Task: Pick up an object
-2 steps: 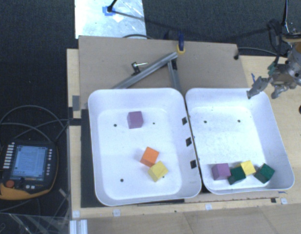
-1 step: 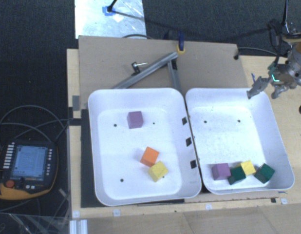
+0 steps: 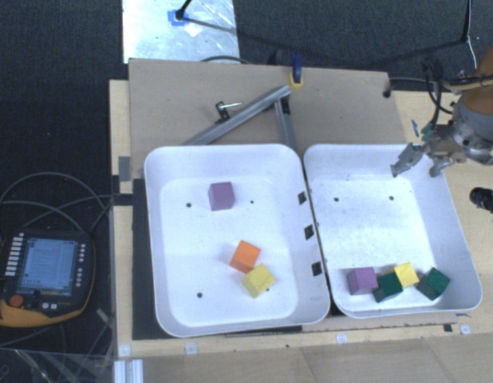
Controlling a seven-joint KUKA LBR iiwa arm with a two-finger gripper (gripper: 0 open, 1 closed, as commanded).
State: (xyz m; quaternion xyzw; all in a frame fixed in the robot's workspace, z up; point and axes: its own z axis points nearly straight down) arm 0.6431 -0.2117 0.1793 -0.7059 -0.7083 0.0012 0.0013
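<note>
Overhead, the grey arm [image 3: 478, 106] is reaching in from the right, with its orange band showing at the upper right edge, and its gripper [image 3: 422, 159] is hanging over the far right corner of the right bin [image 3: 374, 178]. Its two fingers are standing apart, with one dark fingertip [image 3: 404, 163] pointing down and left over the bin's far rim; nothing is sitting between them.

Along the near edge of the right bin four blocks are lying in a close row: a purple block [image 3: 361, 279] toward the left, a dark green block [image 3: 387, 286] touching or just beside it, a yellow block [image 3: 406, 274] next, and a second green block [image 3: 433, 282] nearest the bin's near right corner. All four are sitting well apart from the gripper, at the opposite end of the bin.

Across the dividing rims, the left bin [image 3: 175, 214] is holding three more blocks. A purple cube [image 3: 221, 195] is resting toward the far middle of its floor, on its own. An orange cube [image 3: 246, 255] is lying nearer the near right part, and a yellow cube [image 3: 258, 279] is sitting just beside it, toward the near edge, seemingly touching at a corner.

Both bins are sitting side by side on a brown bench [image 3: 342, 102]. A grey metal bar [image 3: 238, 116] is lying at a slant on the bench behind the left bin. A handheld control pendant [image 3: 43, 274] with a lit screen is resting on the dark floor off the bench's left edge, its cable looping around it.
</note>
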